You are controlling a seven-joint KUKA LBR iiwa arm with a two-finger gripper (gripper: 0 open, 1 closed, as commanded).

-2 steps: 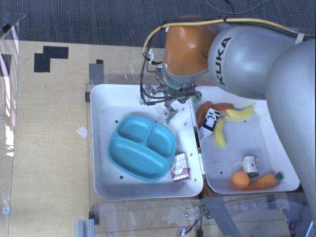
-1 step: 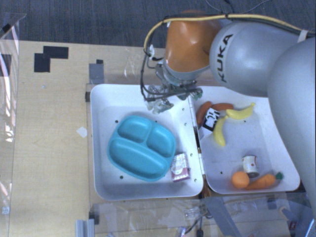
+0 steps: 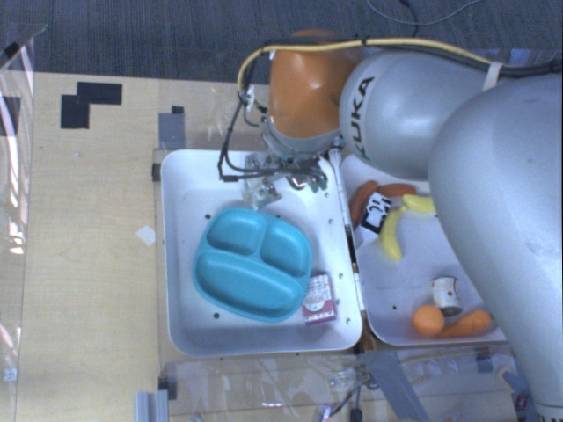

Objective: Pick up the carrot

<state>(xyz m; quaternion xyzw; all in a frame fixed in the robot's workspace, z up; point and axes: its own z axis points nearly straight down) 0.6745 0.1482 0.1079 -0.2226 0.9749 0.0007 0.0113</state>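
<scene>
The carrot is a short orange stick lying at the near side of the right bin, beside an orange ball. My gripper hangs over the far end of the left bin, just beyond the blue plate and well away from the carrot. Nothing shows under it. The grey arm and its orange band cover much of the right bin's far and right parts.
A blue divided plate lies in the left bin, with a small red box at its near right. The right bin also holds a banana, a red item and a small white can.
</scene>
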